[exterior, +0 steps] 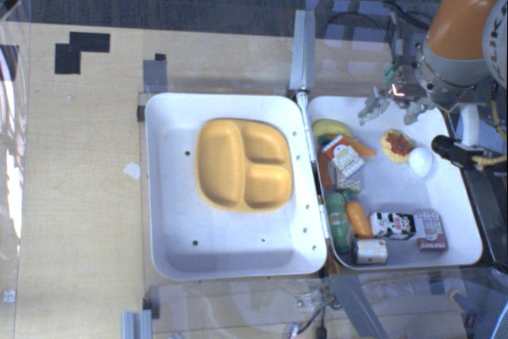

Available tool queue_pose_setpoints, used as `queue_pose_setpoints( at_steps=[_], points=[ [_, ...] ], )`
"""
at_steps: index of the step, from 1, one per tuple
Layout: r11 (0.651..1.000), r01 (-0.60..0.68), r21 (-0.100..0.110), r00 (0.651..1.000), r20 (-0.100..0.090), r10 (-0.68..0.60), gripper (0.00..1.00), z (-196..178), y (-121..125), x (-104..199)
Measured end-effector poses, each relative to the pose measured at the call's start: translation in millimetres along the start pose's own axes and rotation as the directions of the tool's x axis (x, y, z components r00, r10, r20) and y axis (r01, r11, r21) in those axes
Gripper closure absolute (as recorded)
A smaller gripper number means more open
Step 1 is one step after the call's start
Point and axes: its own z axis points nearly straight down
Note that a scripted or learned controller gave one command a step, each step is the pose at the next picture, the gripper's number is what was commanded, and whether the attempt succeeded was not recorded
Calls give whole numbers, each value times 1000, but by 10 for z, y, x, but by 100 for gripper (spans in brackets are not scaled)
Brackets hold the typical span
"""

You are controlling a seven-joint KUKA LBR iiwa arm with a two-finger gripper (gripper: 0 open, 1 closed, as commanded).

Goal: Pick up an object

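Observation:
My gripper (390,109) hangs over the far part of the right bin (460,194), its two grey fingers spread open with nothing between them. Just below it lie a small pizza-like toy (396,144) and a white egg (419,162). Along the bin's left side sit a yellow banana (331,127), a red and white carton (344,159), a green item (337,212) and an orange carrot (357,218). A black and white milk carton (393,225), a small can (370,251) and a reddish box (431,230) lie near the front.
The left bin (167,171) holds a yellow divided tray (242,163). A metal divider (302,52) stands between the bins at the back. Black tape marks (79,50) lie on the wooden bench to the far left.

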Motion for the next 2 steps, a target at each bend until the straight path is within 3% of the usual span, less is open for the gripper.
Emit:
queue_pose_setpoints(
  at_steps=[1,2],
  points=[
    [1000,1,0,1000,0,-1,0,263,57,507],
    [1000,-4,-4,1000,0,4,0,1006,-38,106]
  ],
)
